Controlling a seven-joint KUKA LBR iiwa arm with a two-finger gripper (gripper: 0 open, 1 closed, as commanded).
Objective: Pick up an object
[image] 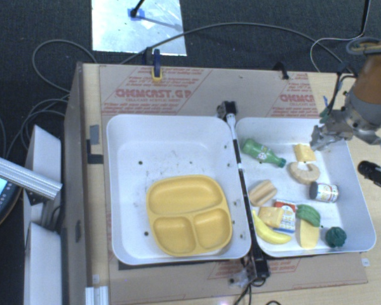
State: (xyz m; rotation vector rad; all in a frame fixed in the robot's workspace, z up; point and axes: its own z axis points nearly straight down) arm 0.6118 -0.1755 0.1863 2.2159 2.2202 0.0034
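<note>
Tool: tool (pixel 322 138) hangs over the far right part of the right bin (pixel 362 202), just beside the yellow block (pixel 303 152); I cannot tell how it is set, and nothing shows in its grasp.
Targets: all candidates lie in the right bin (none lifted yet): green bottle (pixel 262 152), bagel-like ring (pixel 303 172), small can (pixel 324 192), bread roll (pixel 262 192), banana (pixel 270 232), and a packed cluster at the near end.
Crowding risk: yellow block and ring lie almost touching, so a descent between them could nudge both and close on neither.
Rolling risk: bottle and can lie on their sides; a glancing touch would likely roll them away.
Wall risk: tool sits near the bin's far right wall, and a low approach there could clip the rim.
Left bin: yellow divided tray (pixel 189 215) lies flat in the left bin (pixel 124 170), hard to grip and well apart from the tool.
</note>
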